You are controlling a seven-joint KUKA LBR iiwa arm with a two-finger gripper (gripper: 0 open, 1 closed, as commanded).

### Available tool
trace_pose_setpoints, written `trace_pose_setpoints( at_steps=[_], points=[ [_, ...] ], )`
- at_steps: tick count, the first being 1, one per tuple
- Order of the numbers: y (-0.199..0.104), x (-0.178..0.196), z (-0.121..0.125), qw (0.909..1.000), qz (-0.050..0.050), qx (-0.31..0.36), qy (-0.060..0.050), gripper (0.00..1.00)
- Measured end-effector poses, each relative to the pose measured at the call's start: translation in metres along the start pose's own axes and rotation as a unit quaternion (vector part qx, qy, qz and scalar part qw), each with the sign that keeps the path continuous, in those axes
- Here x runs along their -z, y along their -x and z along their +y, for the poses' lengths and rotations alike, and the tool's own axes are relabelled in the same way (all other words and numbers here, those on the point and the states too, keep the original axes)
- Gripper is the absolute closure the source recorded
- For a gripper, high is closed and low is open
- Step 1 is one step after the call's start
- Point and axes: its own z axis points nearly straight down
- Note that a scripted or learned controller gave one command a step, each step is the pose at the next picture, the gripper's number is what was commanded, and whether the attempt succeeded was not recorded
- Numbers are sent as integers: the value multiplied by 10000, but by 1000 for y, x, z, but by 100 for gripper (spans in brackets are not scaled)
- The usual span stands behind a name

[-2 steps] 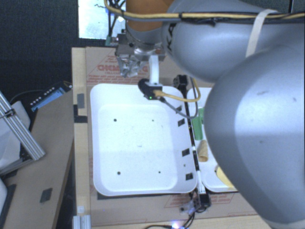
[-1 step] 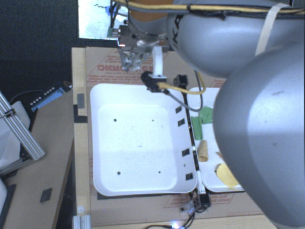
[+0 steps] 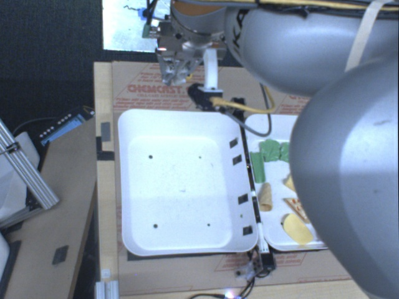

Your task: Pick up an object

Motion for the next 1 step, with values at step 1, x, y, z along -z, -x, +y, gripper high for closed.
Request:
trace_pose_setpoints(
  at_steps=[1],
  points=[
    [-1, 41, 0, 10000, 2, 3, 5, 100]
  ],
)
